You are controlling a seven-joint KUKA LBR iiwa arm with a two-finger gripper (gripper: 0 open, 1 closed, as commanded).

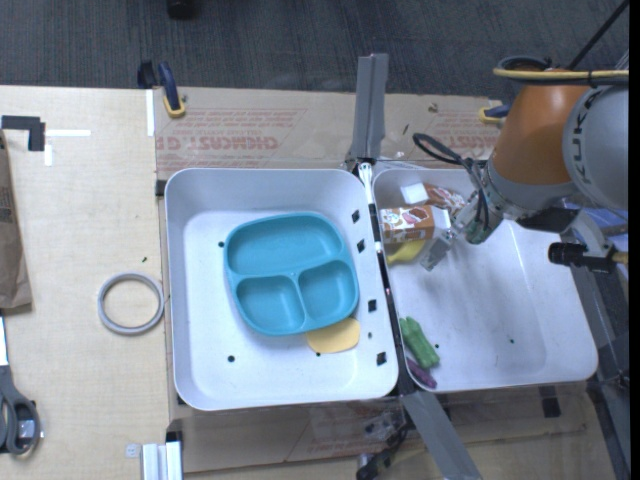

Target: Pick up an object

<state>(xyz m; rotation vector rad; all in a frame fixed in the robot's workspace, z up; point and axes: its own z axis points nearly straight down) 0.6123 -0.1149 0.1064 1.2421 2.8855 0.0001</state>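
In the right bin (520,328) my gripper (445,240) hangs low near the far left corner, beside a small red and white carton (408,224). A yellow banana-like piece (403,253) lies just below the carton. A green pickle-shaped object (418,341) and a purple piece (422,375) lie along the bin's left wall near the front. A white item (413,190) sits at the far edge behind the carton. The gripper's tips touch or almost touch the carton's right side; I see nothing lifted.
The left bin (195,268) holds a blue divided plate (290,273) with a yellow flat piece (335,338) at its front edge. A roll of tape (131,302), scissors (15,418) and a clamp (165,86) lie on the bench to the left.
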